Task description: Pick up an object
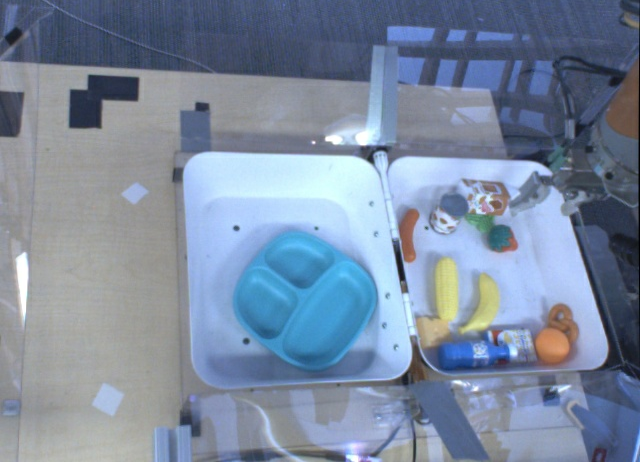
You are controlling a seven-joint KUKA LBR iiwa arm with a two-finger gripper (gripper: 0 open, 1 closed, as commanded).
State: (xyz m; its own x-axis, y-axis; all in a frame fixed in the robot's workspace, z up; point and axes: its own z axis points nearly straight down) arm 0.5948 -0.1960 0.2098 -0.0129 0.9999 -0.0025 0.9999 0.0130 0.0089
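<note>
The gripper [537, 190] hangs over the far right corner of the right bin [590, 280], at the end of the grey arm [610, 145] that comes in from the right; whether it is spread or pressed together I cannot tell, and nothing shows held in it. Just beside it, toward the bin's far edge, lies a small brown and white carton [485, 195], with a grey and white round thing [448, 213] touching its left side and a green and red strawberry [502, 238] just in front. Near the bin's left wall lies an orange-red sausage [409, 234]. In the middle are a corn cob [446, 290] and a banana [483, 302], side by side. Along the near edge lie a blue bottle [485, 351], an orange [552, 346] and a pretzel [563, 318] near the right corner. The left bin [215, 210] holds 1 blue divided plate [305, 298] with 3 sections.
</note>
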